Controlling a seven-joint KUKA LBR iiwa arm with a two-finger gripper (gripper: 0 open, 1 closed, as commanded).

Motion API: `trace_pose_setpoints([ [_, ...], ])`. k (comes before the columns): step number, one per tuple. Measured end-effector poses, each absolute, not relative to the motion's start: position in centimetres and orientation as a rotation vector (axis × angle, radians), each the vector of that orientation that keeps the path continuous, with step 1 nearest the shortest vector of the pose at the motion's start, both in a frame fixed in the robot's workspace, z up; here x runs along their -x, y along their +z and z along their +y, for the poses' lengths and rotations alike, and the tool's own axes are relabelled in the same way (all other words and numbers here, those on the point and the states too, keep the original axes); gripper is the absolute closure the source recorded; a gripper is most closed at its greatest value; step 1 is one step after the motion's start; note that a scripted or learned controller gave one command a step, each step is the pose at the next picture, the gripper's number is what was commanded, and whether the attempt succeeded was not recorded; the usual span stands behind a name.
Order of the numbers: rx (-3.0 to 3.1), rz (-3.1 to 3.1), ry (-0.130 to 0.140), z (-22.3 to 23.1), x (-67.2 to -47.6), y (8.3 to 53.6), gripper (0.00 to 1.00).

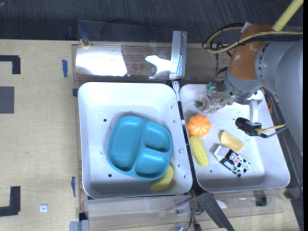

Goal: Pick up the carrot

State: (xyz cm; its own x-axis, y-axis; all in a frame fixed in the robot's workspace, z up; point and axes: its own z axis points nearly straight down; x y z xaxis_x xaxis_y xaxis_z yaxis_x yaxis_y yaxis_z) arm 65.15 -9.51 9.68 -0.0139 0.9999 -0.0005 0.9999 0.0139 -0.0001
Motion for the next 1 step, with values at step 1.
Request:
trace_pose_setpoints([
  [1, -2.204, 2.234, 0.003, -9.51, -65.28, 9.76, 0.00],
])
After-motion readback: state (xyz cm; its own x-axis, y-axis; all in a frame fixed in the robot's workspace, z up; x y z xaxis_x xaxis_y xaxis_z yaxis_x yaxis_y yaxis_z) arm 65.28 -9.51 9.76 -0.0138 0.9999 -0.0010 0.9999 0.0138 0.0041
